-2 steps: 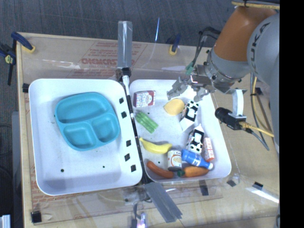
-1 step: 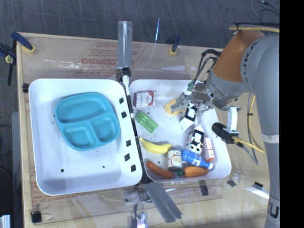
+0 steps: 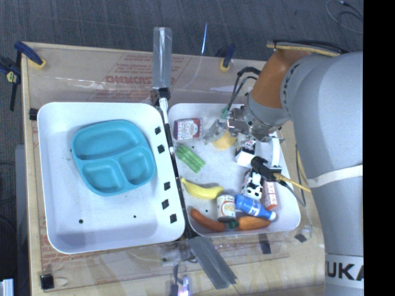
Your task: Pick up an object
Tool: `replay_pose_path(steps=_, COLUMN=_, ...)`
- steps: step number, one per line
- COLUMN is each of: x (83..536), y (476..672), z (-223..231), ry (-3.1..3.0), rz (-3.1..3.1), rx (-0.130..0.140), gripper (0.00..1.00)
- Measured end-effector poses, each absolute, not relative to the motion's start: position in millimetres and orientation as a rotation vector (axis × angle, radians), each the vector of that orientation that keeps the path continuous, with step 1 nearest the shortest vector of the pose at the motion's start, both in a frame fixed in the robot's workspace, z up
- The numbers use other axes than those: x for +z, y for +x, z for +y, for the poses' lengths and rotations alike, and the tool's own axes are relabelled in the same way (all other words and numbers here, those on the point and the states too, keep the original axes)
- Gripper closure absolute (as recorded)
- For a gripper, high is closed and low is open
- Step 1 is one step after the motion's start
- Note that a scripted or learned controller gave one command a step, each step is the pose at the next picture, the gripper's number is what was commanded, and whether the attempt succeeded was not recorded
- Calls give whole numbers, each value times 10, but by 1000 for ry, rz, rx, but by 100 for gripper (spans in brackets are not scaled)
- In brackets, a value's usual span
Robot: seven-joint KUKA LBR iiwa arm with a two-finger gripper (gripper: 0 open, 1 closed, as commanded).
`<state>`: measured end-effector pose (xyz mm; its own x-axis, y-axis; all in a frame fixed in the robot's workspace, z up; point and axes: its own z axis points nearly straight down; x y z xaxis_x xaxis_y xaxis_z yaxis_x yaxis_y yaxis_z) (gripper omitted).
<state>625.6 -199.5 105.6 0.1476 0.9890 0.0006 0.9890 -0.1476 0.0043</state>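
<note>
While low in the shallow white bin (image 3: 290, 217), lining up; grey gripper (image 3: 229, 128) open or shut, cannot tell; next, close on small yellow lump (image 3: 223, 142) just beside

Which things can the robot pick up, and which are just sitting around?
For picking:
yellow banana
orange carrot
green oblong packet
blue bottle
small round jar
robot's hand

Just sitting around:
blue divided plastic tray
two shallow white bins
blue clamps
</note>
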Motion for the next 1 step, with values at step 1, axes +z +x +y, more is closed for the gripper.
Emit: replay_pose_path(steps=1, x=935, y=6578, z=-2037, ry=2482, rz=1929, rx=-1, gripper=0)
